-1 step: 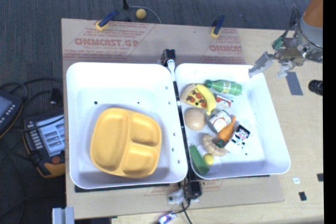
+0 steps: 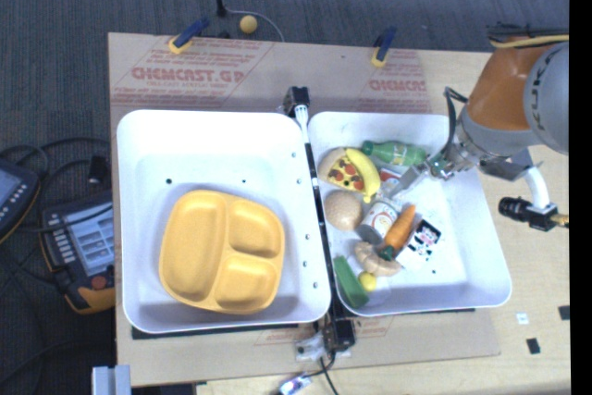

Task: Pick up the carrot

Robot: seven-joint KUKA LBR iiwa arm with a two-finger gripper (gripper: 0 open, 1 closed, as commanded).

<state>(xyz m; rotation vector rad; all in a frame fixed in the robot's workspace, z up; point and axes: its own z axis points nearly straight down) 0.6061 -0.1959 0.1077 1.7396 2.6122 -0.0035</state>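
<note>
nearest us in the right bin (image 2: 481,287), the carrot (image 2: 400,228) leans on a can (image 2: 378,219) amid crowded toy food, so we fear the jaws, whose opening we cannot tell, could grab a neighbour instead.

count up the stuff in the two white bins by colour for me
Yellow: 2, the divided plastic plate and the banana.
Green: 2, the bottle and the small vegetable.
Orange: 1, the carrot.
Tan: 1, the round egg-like ball.
Total: 6.
</note>
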